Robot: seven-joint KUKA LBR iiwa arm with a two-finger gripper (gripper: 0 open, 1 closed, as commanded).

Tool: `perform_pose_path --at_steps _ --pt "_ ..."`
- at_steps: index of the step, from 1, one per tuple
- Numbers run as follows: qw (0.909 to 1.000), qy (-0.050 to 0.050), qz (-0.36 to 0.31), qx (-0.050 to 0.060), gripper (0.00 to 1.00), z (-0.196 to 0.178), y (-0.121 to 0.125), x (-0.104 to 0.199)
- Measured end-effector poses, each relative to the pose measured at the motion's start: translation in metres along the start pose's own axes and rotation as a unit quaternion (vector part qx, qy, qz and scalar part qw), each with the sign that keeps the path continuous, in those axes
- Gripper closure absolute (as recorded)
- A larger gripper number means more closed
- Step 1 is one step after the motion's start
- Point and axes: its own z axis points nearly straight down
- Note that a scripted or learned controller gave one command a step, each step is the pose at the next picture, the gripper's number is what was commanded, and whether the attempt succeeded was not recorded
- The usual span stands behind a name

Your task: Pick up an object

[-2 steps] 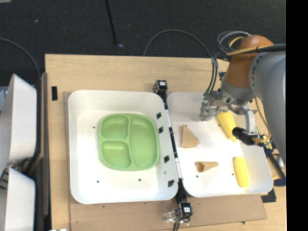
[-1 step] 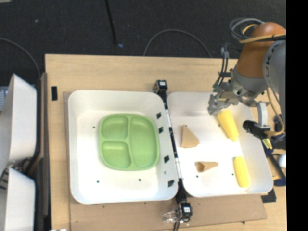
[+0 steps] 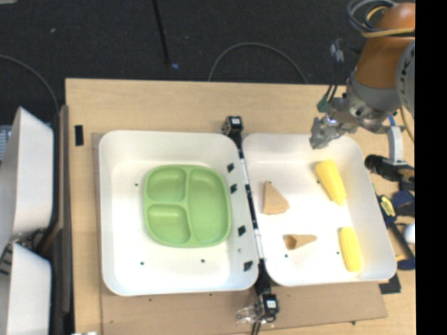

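Four loose items are seen in the right bin, all of them below the gripper in the picture. The nearest, a yellow corn cob, is found just under the gripper and slightly to its right, apart from it; its long axis is tilted a little off the vertical of the picture, the upper end leaning left toward the gripper and the lower end pointing down and right. A second yellow corn cob is placed well beyond the first, close to the bin's lower right corner, its length set almost straight up and down. A tan wedge is seen down and to the left of the gripper, its narrow tip turned upward. A smaller tan cone piece is set further down still, its point directed to the right. The gripper itself is held over the upper edge of the right bin, with nothing seen in its grasp; how far it is opened cannot be told. In the left bin, well away from the gripper, a green divided plate is laid flat.
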Motion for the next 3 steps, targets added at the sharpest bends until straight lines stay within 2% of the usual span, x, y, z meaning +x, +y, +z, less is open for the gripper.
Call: perform_pose_path --at_steps 1,3 --pt "1.0000 0.000 0.001 0.001 1.00 -0.050 -0.007 -0.004" --pt "1.0000 0.001 -0.001 0.004 1.00 -0.053 -0.001 0.090"
